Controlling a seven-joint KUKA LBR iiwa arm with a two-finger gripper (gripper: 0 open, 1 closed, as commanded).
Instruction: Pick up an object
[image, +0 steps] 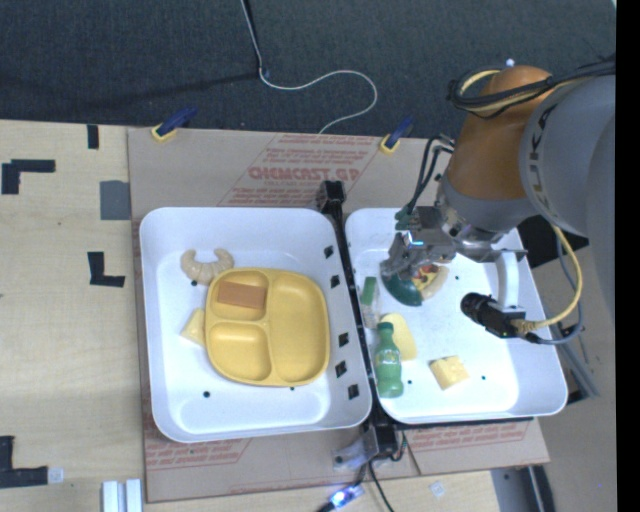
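**Gripper low over a cluster of small objects in the right bin**

The right bin (520, 395), a shallow white tray with rounded corners and a smooth matte floor, serves as the landmark here. The gripper (408, 262) sits over its upper left part, hung from the grey arm (560, 150) with its glossy orange band (492, 140). The metal fingertips reach down onto a dark teal, rounded object (403, 290) that lies touching a pale yellow and red piece (432, 280); how wide the fingers stand cannot be told, since the wrist covers them, and nothing clearly shows between them.

Along that bin's left wall lies a green plastic bottle (388, 362) with a lighter cap end, lengthwise with the wall. Touching its upper end is a pale yellow, rounded, lemon-like shape (398, 331). Nearer the bin's front middle rests a small yellow blocky wedge (449, 372), apart from the bottle. A black cylindrical fitting (490, 315) with yellow cable hangs above the bin's right half.

To the right bin's left, sharing the dividing wall, stands the left bin (165, 400). It holds a smooth yellow compartment plate (270, 328) with a tan rectangular slab (241, 293) in one section, a beige curved croissant shape (205, 264) beyond it, and a yellow wedge (193, 325) at its left edge
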